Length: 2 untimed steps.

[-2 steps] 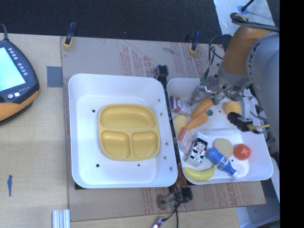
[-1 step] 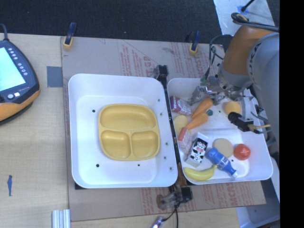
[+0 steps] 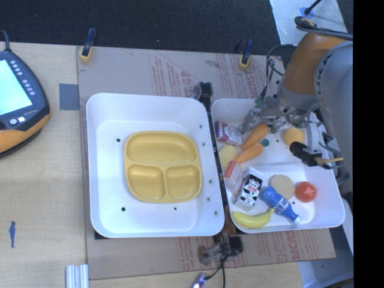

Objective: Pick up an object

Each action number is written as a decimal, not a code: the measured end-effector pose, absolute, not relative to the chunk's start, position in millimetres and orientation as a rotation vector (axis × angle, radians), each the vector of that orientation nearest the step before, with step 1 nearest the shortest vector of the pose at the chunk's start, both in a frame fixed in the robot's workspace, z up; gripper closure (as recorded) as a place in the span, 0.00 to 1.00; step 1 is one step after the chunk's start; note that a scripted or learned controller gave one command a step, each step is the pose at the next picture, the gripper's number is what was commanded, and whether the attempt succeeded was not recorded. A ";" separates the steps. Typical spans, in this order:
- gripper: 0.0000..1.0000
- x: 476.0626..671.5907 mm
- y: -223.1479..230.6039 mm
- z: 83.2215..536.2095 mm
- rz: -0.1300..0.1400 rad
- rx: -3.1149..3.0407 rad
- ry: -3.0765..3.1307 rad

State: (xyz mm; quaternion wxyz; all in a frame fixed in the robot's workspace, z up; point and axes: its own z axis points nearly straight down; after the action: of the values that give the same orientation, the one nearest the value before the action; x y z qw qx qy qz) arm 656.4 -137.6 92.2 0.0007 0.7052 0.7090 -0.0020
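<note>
- While hanging low over the far end of the right bin, gives little away about the end effector: cannot tell whether released, clenched or grasping anything.
- Just beneath and beside it, an upper carrot and a lower carrot, both orange, lying slantwise side by side.
- Right of those, close under the grey arm, a yellow round piece.
- Toward that bin's left wall, a red-and-white packet and a pale yellow piece.
- Nearer the front, crowded together: a cow-patterned carton, a tan disc, a red tomato, a blue bottle and, along the front wall, a banana.
- In the left bin, a yellow divided plate, well apart from the arm.
- Under both bins, a brown cardboard sheet, gripped at its far edge by a left clamp and a right clamp, both blue and yellow.
- Beneath that, a pale wooden worktop, bearing a handheld control pendant at the left edge and a patch of grey tape beside the cardboard.
- Beyond the worktop, dark floor.
</note>
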 end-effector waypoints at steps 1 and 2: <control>0.00 655.9 -126.6 91.8 -0.009 2.215 2.230; 0.00 650.9 -119.5 103.8 -0.009 2.216 2.231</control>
State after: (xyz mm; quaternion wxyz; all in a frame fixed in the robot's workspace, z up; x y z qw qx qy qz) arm 650.9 -119.5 103.8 -0.0016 0.7047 0.7095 -0.0028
